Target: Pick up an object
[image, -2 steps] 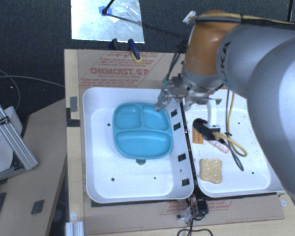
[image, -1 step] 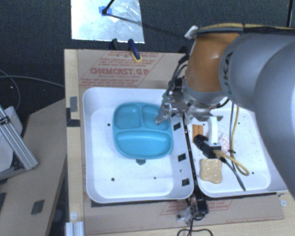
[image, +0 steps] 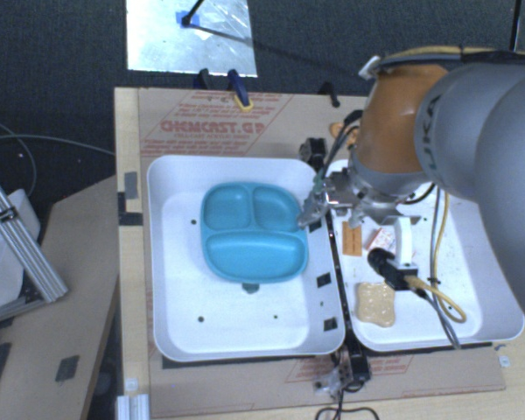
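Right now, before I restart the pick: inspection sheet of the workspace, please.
Surface: cardboard-topped bench bearing a left bin and a right bin, both white.
Job's things: blue divided plate in the left bin; tan piece, small orange piece and white-and-red packet in the right bin.
Clutter: blue clamp at the bench's back edge.
Grippers: gripper over the divide between the bins, by the plate's right rim.
Cables: thin black cable on the floor, left.
Surroundings: shiny sheet on dark carpet; metal frame at left.
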Robot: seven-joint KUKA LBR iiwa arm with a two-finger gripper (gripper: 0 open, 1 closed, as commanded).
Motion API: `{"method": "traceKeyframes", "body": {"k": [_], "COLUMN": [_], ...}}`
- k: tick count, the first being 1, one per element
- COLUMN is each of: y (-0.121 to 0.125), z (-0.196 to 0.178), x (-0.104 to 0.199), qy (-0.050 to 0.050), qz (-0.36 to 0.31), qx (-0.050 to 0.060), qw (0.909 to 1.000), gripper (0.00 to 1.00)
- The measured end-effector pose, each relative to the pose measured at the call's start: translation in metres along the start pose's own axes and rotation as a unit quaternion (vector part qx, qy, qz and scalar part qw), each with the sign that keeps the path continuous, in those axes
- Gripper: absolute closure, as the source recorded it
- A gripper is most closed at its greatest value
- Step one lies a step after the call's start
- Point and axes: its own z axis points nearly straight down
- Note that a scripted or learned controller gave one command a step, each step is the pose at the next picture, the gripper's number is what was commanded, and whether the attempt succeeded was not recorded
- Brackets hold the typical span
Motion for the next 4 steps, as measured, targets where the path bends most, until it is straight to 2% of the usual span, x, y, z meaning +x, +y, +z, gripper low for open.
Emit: {"method": "traceKeyframes", "body": {"k": [1, 2, 3, 4], "y": [0.052, -0.010, -0.038, -0.083], "z": [0.065, -0.095, -0.070, -0.036], "x": [0.093, 0.071, 0.175, 0.193], "qy": [0.003, 0.003, 0.003, 0.001], "qz": [-0.007, -0.003, -0.008, -0.005], "qx": [-0.001, -0.008, 0.000, 0.002], "qw": [1.0000, 1.0000, 1.0000, 1.0000], "gripper": [0.00, 0.00, 0.00, 0.00]}}
